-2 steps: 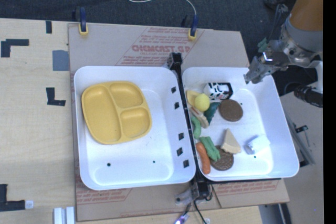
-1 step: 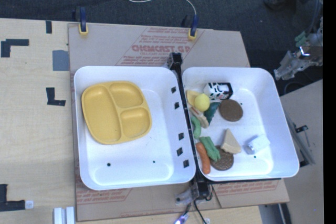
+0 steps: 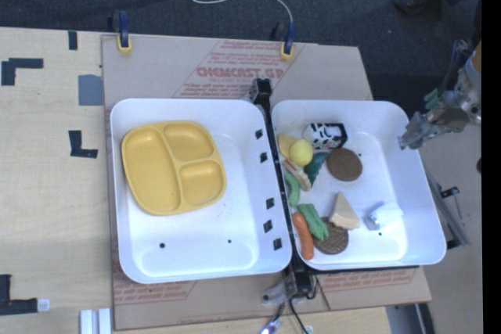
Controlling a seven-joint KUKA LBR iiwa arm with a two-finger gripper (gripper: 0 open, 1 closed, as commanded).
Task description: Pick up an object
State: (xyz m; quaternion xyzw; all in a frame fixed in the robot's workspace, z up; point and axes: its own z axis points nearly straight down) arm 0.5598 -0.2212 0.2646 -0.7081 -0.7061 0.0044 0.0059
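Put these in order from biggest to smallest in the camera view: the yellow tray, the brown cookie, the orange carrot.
1. Yellow plastic divided tray, biggest by far.
2. Round brown cookie and thin orange carrot: too alike to rank.

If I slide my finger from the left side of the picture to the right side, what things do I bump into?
Yellow divided plate → black divider between the bins → carrot → brown round cookie → small white and blue thing → gripper, at the right bin's right rim.
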